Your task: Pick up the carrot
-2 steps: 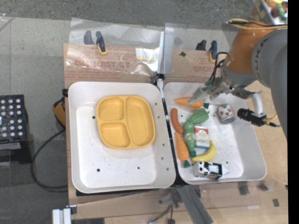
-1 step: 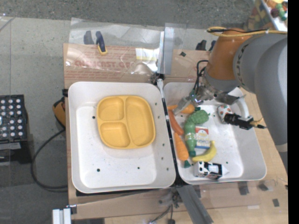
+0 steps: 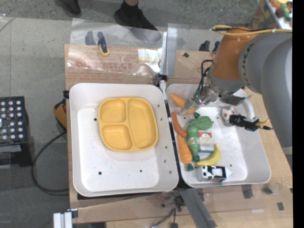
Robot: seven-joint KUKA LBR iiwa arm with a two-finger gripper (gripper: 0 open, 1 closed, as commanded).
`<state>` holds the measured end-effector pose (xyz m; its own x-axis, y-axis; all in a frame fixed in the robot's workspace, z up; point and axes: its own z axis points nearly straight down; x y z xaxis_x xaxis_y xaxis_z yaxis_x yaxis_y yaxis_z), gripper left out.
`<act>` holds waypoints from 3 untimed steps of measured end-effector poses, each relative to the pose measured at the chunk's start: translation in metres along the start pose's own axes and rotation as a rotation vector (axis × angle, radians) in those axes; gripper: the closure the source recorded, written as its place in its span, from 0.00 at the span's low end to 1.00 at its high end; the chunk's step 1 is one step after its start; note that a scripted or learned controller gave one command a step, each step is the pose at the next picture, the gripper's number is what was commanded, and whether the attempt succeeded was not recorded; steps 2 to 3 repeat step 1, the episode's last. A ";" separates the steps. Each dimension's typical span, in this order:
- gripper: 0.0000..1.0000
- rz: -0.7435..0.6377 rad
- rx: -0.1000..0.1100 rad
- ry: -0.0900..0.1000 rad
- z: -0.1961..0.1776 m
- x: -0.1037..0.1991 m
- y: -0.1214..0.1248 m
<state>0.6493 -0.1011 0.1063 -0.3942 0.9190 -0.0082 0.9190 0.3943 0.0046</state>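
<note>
In the right bin (image 3: 256,165), the end effector (image 3: 202,99) is hovering at the far left corner, just beside a carrot (image 3: 178,100) lying there; its grip cannot be told. Nearer along that bin's left wall, two more carrots (image 3: 178,125) are lying beside a green bottle (image 3: 194,144).

Carrots lying in the right bin

One small orange carrot (image 3: 178,100) lies near the bin's upper left corner; a second carrot (image 3: 179,125) stretches slantwise along the left wall; a third carrot (image 3: 185,149), green-tipped, lies just below it.
</note>
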 end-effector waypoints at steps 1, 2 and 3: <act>1.00 0.079 0.004 0.006 -0.087 0.049 0.044; 1.00 0.079 0.004 0.006 -0.087 0.049 0.044; 1.00 0.079 0.004 0.006 -0.087 0.049 0.044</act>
